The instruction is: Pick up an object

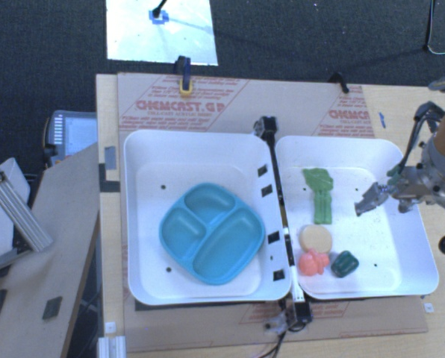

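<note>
Two shallow white plastic bins: left bin (144, 170), right bin (409, 267). Light blue divided plastic plate (210, 233), uniform colour. Long green toy vegetable (320, 191), mid green, paler at top. Round cream toy bun (316, 238). Coral-pink lumpy toy (313, 262). Dark teal-green small toy (344, 263). Tan board (230, 104) under bins, red repeating lettering. Dark speckled carpet (43, 43). Yellow clamp (186, 88).

A blue divided plate (210, 232) lies in the left white bin (144, 148), with a yellow clamp (185, 88) behind.
</note>
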`<action>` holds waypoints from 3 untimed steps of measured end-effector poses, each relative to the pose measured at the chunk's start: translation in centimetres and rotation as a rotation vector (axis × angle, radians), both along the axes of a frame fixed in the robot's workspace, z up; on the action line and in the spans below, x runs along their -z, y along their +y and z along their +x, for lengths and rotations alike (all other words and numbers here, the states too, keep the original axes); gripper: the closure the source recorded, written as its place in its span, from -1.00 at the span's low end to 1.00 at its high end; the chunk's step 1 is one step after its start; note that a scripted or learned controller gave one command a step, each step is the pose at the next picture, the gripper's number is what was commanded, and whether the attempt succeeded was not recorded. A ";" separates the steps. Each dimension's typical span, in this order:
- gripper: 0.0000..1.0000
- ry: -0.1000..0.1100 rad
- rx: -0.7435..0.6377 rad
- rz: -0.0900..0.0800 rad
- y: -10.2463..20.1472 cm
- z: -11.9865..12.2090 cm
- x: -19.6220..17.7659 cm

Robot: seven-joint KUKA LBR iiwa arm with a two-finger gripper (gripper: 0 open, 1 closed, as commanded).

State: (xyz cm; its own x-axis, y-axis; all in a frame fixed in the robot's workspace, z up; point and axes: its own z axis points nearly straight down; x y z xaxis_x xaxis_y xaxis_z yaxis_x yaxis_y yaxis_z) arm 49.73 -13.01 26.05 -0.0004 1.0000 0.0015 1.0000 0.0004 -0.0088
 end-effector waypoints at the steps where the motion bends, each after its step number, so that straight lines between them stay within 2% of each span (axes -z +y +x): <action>1: -1.00 -0.011 -0.003 -0.002 0.0 0.2 -0.5; 3: -1.00 -0.006 -0.001 0.000 1.4 0.3 10.0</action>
